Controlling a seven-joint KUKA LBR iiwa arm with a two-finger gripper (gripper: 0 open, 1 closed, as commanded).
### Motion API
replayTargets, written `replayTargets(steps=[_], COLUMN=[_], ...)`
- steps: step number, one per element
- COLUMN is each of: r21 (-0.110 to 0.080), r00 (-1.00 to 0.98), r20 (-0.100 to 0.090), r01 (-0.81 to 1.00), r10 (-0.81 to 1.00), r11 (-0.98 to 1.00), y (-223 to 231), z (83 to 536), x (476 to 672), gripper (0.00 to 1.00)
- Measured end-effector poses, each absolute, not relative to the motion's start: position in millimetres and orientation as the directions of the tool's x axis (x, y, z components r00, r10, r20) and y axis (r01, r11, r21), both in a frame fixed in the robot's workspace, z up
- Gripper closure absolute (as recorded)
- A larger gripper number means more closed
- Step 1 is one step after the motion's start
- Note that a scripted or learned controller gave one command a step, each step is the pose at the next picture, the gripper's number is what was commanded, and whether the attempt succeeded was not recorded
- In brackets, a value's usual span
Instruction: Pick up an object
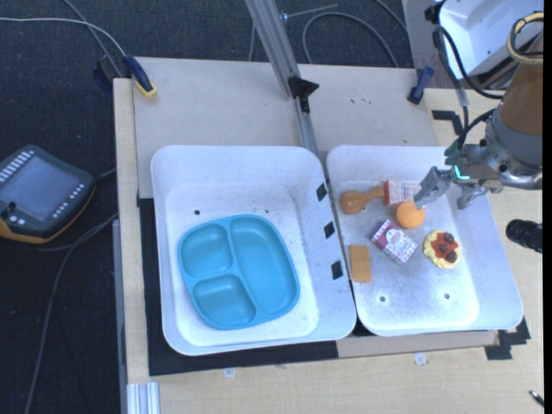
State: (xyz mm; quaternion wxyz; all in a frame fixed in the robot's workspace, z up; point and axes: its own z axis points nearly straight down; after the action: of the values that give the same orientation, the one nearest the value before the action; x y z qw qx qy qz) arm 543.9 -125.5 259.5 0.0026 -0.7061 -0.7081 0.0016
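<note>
Pincer [448, 188] poised over right bin [492, 257], fingers apart, clamped on nothing.
Hovering at two o'clock of the orange ball [410, 216], apparently lining up; toys clustered close, leaving little room.

two white bins [172, 166], one blue tray [238, 270], five toy foods [411, 216]

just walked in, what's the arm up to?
The gripper is low over the right bin, its fingers apart, one tip near the orange ball. Nothing is between the fingers. Close by lie a small carton, a fruit tart toy, a tan slice and a brown wooden piece. The blue divided plate sits in the left bin.
</note>
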Motion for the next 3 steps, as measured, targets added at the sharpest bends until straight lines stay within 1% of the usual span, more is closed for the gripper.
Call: replayTargets(steps=[1, 2, 3], r21=[-0.005, -0.01, -0.01], r00=[-0.003, -0.002, -0.002], r20=[0.001, 0.002, 0.003], r01=[1.0, 1.0, 1.0], r10=[1.0, 1.0, 1.0], r11=[0.003, 0.002, 0.002], y=[-125.5, -130.1, -119.2], z=[259.9, 200.5, 141.4], x=[544.2, 550.6, 552.6], gripper=[0.0, 0.0, 0.0])
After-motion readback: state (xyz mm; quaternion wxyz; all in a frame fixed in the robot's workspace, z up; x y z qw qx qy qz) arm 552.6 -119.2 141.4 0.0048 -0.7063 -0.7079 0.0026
